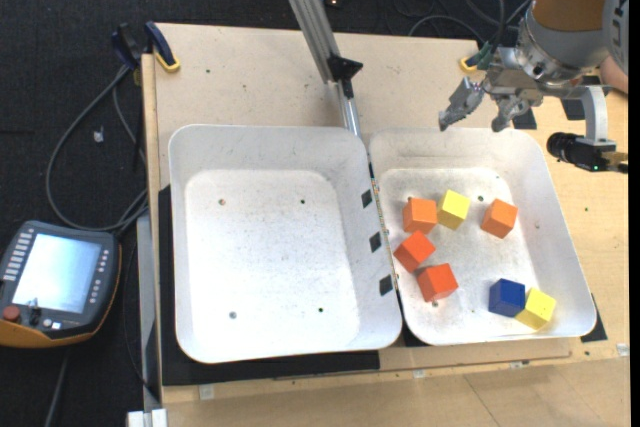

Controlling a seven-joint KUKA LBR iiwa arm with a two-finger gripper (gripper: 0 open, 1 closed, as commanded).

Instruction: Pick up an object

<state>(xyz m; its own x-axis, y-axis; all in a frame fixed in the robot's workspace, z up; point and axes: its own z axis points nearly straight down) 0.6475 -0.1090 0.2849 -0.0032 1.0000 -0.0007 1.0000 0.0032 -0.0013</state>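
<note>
The right bin [530,160] holds several small cubes. An orange cube [421,213] and a yellow cube [453,208] sit side by side near its middle, with another orange cube [498,217] to their right. Two more orange cubes [414,250] [436,281] lie lower left. A blue cube [506,297] touches a yellow cube [538,308] at the front right. My gripper [482,112] hangs above the bin's far edge, fingers spread open, nothing between them, well clear of the cubes.
The left bin [200,155] stands beside the right one. A slanted metal post [305,0] rises from the bench behind the bins. A teach pendant [55,280] lies off the bench at left.
</note>
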